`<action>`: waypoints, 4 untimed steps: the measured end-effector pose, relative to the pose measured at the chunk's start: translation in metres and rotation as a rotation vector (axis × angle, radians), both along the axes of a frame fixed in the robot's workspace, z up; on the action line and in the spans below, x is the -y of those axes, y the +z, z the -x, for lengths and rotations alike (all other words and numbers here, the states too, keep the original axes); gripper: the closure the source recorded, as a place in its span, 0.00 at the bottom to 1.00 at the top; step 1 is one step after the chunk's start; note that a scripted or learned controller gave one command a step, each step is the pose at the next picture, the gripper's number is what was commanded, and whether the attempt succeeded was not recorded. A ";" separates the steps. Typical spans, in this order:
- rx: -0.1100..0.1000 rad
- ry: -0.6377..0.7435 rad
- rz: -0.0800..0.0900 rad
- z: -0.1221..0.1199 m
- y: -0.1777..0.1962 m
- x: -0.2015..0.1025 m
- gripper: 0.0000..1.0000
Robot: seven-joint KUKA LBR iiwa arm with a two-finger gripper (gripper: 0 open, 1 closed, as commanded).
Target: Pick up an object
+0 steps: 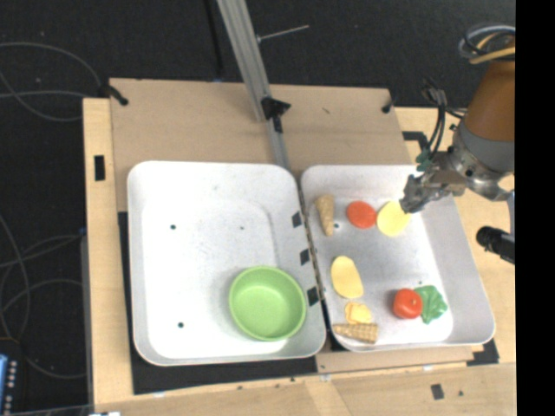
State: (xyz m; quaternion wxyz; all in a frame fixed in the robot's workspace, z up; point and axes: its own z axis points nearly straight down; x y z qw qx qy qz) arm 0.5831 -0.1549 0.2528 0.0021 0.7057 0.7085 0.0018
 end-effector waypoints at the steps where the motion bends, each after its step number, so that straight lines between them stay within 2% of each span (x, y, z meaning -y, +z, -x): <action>1: -0.004 0.004 -0.002 -0.002 0.004 -0.053 1.00; 2: -0.004 0.003 -0.001 -0.010 0.001 -0.095 1.00; 3: -0.005 0.002 0.000 -0.023 -0.011 -0.150 1.00; 4: -0.004 0.005 -0.002 -0.039 -0.008 -0.211 1.00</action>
